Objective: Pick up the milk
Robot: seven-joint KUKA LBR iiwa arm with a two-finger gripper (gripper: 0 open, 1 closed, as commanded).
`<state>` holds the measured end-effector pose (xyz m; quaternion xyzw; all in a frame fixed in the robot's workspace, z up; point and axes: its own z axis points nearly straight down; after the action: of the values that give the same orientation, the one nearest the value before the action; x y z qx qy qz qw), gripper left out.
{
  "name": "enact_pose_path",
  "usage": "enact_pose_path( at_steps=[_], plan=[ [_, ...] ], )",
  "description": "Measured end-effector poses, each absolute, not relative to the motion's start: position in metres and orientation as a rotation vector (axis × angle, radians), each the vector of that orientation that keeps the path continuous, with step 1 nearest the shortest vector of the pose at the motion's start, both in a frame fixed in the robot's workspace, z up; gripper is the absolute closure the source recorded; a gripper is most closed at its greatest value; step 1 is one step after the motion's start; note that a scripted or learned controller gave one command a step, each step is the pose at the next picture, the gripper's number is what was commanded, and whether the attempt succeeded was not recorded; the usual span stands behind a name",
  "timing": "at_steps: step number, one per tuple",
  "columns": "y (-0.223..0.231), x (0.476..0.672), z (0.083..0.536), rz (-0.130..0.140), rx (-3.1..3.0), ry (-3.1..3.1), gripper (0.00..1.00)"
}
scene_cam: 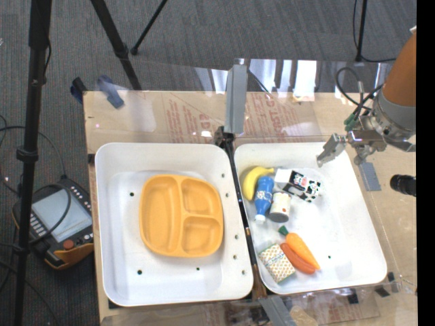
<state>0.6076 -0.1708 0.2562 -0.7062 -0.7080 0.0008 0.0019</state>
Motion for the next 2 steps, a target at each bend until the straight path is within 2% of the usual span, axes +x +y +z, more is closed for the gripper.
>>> enact_pose_path(
  at_steps=[1, 2],
  plan=[
    [-0.16, 0.626, 0.117, 0.0, -2.39, -2.035, 0.0],
    [-0.16, 0.63, 0.102, -0.022, -2.365, -2.088, 0.0]
  ],
)
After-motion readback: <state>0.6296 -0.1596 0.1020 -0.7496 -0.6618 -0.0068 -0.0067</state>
